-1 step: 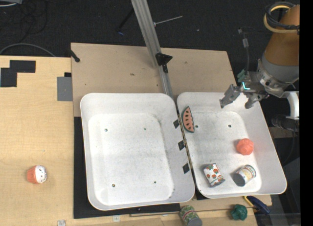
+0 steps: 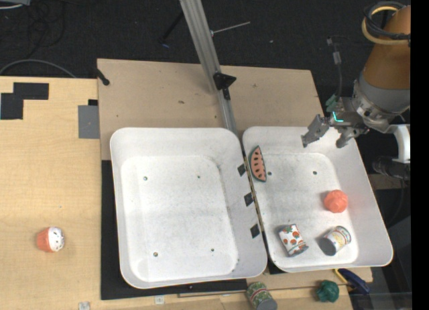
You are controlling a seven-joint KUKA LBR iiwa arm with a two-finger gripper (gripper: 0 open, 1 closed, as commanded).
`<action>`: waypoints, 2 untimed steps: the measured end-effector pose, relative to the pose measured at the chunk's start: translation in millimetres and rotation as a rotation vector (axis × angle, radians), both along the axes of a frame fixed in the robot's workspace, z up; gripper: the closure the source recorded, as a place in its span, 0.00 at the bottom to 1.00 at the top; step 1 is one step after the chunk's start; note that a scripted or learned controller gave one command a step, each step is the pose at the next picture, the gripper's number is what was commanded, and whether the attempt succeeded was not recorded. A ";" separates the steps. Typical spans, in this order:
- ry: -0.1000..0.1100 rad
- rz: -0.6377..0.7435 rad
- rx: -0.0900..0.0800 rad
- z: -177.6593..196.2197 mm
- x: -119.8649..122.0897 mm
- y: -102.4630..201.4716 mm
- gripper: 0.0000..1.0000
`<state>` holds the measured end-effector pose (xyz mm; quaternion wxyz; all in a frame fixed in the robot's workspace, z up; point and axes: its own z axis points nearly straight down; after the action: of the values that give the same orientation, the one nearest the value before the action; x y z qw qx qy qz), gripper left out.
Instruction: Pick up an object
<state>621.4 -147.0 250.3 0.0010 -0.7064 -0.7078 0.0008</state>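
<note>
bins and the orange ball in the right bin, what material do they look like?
Right bin and left bin: likely moulded plastic, matte white; rounded rims, speckled floors. Orange ball: probably foam or soft rubber, dull and slightly lumpy, with no highlight. Can't confirm from this view.

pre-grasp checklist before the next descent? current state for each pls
1. Gripper carrying nothing: ok, fingers spread, gap bare.
2. Gripper above right bin: ok, over its far rim.
3. Targets in right bin: ok, watermelon slice, orange ball, patterned box, can.
4. Room around orange ball: ok, stands apart from the rest.
5. Watermelon slice graspable: not ok, lies against the left wall.
6. Box and can spacing: cannot tell, close together.
</note>
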 end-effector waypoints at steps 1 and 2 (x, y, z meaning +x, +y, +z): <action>0.005 -0.001 0.001 -53.5 8.8 -1.9 0.00; 0.005 -0.002 0.001 -98.9 3.1 -4.4 0.00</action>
<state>624.5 -151.4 151.4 0.0031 -0.7071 -0.7072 0.0023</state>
